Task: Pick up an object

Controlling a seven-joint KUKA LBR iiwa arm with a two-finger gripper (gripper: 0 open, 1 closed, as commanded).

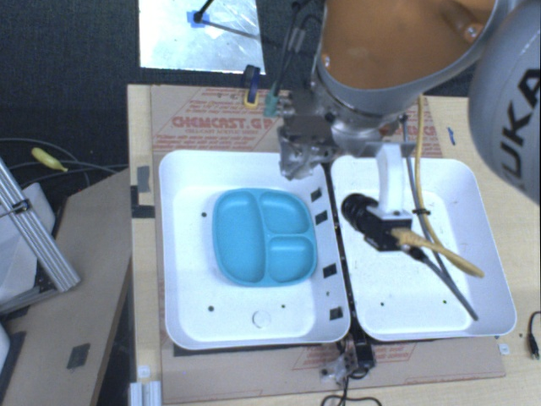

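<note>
Left bin (190, 311): shallow, white, rounded corners, smooth moulded surface with a few small dark dots on its floor.
Blue tray (262, 237): smooth, glossy light-blue plastic, rounded rectangle split into three compartments, one large and two smaller; it lies flat near the middle of the left bin, slightly toward the divider.
Right bin (482, 252): same white shallow shape, set edge to edge with the left one; black clips sit along the seam between them.
Arm (397, 32): bulky grey body with a broad orange band, coming in from the upper right and hanging over the far edge of both bins.
Gripper (297, 163): grey metal block low over the top of the seam, just beyond the tray's far right corner; whether its tips are spread or closed, I cannot tell, and nothing is seen held.
Attachments: a white bracket, a black cylindrical piece and yellowish tubes hang over the right bin.
Bench (211, 121): brown cardboard sheet with red print under the bins.
</note>
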